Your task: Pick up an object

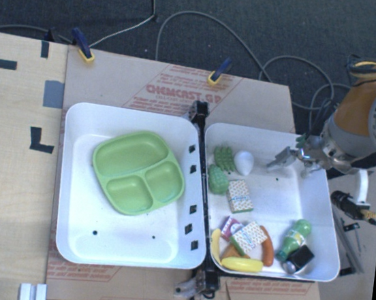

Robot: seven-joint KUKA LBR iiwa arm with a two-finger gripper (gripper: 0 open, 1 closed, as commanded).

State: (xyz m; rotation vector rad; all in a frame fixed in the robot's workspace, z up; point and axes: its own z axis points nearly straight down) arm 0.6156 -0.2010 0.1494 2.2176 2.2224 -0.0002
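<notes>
Gripper (pixel 295 159) low over the far right part of the right bin (pixel 319 197), at the end of the grey and orange arm (pixel 358 113) reaching in from the right. Cannot tell whether spread or pressed together; too small and blurred for that. No object seen in its grasp.

Nearest candidate by some way: a small white rounded object (pixel 243 162), near, lying toward the divider from the gripper and about level with it. No long axis to speak of, so probably no need to turn the wrist. Touching or nearly touching a ridged green piece (pixel 225 157) on its far side. Just below those, a patterned box (pixel 240 195), long axis running roughly toward the near rim.

Well apart, heaped against the near rim: a yellow banana (pixel 242 263), a checkered packet (pixel 251 236), an orange stick (pixel 267 249) and a green bottle (pixel 294 239) lying tilted in the corner. Crowded there; likely poor room for a clean close.

Bare white bin floor beneath the gripper and between it and the white object, smooth and flat. Across the divider, a green divided plate (pixel 138 171) in the left bin (pixel 69 219)
</notes>
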